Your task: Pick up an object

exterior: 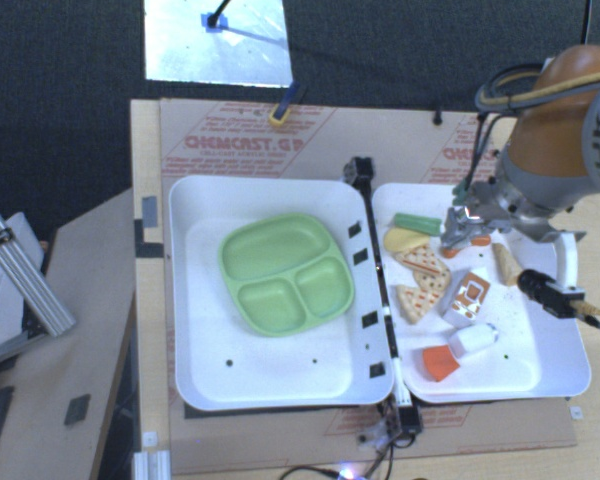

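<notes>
The claw (458, 230) hangs low over the right bin (560, 363), just above the toy foods crowded at its far side: a green piece (416, 224), a yellow piece (404, 241) and two waffle-patterned wedges (424, 261). Whether the claw is spread or pressed together, I cannot tell. Nothing looks lifted yet, so the pick seems barely begun. The left bin (195, 368) holds a green divided plate (286, 273).

Bench (240, 143): protective film, red lettering. Bears two white bins, left bin (195, 298) toward 9 o'clock, right bin (555, 368) toward 3 o'clock, sides touching.
</notes>
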### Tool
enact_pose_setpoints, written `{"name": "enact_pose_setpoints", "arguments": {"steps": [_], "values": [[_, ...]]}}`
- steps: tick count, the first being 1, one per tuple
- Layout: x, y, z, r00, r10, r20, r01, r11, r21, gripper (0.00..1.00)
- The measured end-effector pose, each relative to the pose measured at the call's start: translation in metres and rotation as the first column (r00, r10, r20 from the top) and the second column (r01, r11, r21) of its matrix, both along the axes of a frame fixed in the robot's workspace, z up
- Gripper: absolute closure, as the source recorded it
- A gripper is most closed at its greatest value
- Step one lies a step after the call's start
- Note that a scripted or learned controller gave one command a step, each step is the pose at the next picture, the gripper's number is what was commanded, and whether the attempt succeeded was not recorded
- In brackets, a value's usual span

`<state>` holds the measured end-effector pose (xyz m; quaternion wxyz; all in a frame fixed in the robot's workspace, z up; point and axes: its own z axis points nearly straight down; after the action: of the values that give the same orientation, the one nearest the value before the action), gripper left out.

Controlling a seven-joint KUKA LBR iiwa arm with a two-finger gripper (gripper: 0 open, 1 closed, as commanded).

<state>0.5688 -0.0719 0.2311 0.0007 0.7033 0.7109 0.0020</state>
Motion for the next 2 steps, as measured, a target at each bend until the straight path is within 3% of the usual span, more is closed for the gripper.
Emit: {"name": "enact_pose_setpoints", "arguments": {"steps": [2], "values": [[0.017, 0.106, -0.009, 1.000, 0.000, -0.003, 0.000, 1.000, 0.001, 1.00]]}}
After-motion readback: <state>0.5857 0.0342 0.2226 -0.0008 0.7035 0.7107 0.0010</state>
